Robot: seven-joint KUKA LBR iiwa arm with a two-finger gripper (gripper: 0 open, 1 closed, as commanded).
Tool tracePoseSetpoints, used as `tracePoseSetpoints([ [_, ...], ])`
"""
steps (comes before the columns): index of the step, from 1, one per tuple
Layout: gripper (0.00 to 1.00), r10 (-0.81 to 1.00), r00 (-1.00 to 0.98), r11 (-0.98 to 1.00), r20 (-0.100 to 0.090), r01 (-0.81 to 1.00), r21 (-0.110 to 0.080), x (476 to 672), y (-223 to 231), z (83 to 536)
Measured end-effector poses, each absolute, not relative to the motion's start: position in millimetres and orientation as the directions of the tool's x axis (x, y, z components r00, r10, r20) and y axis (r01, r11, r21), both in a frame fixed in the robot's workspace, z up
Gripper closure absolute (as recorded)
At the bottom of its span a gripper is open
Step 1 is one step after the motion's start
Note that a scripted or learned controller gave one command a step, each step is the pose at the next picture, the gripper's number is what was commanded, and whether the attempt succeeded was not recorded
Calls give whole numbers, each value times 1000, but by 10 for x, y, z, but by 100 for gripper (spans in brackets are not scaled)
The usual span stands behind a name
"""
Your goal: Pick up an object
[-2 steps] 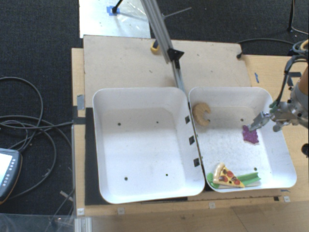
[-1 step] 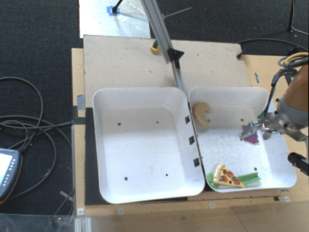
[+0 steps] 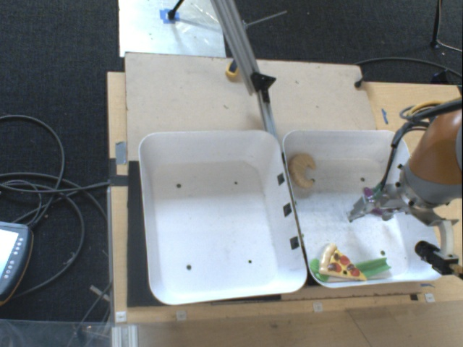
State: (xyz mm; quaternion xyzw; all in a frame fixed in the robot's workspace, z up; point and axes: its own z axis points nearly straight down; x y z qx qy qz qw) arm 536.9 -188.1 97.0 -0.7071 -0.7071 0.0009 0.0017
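Note:
A tan croissant-shaped toy [image 3: 302, 170] lies in the right bin [image 3: 340, 142] near its upper left corner. A pizza slice toy [image 3: 340, 264] rests on a green piece [image 3: 372, 268] at the bin's front edge. My gripper [image 3: 364, 208] hangs over the middle right of that bin, pointing left, well apart from both toys. Nothing shows between its fingers.
The left bin [image 3: 155, 194] stands beside the right one, with a divider wall between them. A grey pole [image 3: 239, 35] slants down from the top to the bins' shared corner. Cables and a tablet [image 3: 11, 255] lie on the floor at the left.

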Motion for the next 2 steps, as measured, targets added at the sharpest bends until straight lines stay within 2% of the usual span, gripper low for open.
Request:
tracePoseSetpoints([
  [1, 100, 1000, 1, -1, 0, 1000, 2, 5383, -1890, 1110],
  [2, 100, 1000, -3, 3, -2, 1000, 6, 5381, -1904, 1575],
])
